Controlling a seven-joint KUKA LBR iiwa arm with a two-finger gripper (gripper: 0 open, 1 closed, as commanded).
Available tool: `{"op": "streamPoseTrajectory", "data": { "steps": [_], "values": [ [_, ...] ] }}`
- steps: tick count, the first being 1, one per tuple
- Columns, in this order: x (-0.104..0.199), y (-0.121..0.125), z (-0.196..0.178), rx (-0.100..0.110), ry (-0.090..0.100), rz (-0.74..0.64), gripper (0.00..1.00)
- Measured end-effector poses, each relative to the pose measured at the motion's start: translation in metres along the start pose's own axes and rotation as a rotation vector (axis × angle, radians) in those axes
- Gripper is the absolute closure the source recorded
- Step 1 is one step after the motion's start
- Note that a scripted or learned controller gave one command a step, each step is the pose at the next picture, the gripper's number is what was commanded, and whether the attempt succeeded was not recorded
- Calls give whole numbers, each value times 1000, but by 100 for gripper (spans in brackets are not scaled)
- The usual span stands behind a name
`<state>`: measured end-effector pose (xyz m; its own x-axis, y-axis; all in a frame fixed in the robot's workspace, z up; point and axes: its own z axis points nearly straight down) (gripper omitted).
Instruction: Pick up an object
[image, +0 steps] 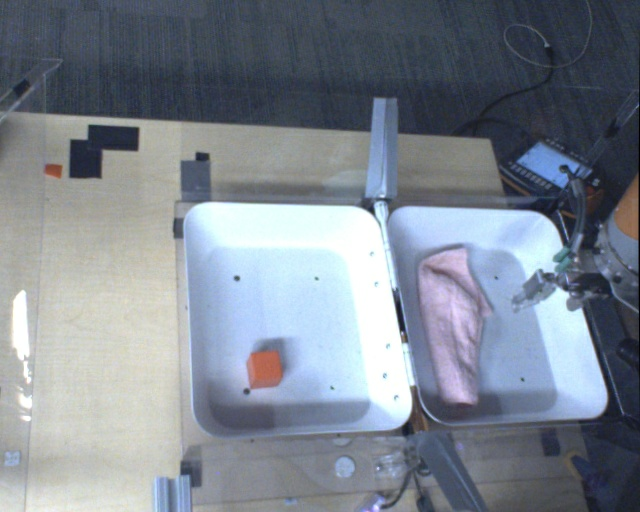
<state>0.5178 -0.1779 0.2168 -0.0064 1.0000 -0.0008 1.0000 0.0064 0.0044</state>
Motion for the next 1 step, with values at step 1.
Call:
{"op": "streamPoseTrajectory", "data": {
  "steps": [1],
  "values": [
    [53, 38, 120, -8, -1, -141, 0]
  ]
}}
